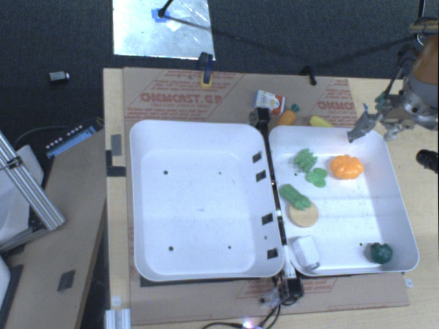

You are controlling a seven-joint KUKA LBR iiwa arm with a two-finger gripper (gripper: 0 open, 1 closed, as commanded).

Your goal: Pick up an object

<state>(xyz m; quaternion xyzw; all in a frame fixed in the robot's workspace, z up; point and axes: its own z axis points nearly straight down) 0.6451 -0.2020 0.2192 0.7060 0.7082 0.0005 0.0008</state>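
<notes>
The orange pumpkin-shaped toy (346,166) sits in the upper part of the right bin (401,214), nearest of all the objects to the arm, so I judge it the likeliest target, and it is untouched. Nothing is lifted yet; the whole pick is left to do. Just left of the pumpkin lie two small green leafy pieces (310,168), below-left of it a green ridged piece (294,195) resting against a tan disc (304,215), further down a white block (305,251) at the bin's lower left corner, and well below the pumpkin a dark green ball (381,253). The gripper (376,123) hovers up and to the right of the pumpkin, over the bin's far rim, its fingers spread fairly wide with nothing between them, touching nothing. The left bin (140,204) lies well left of the pumpkin.
</notes>
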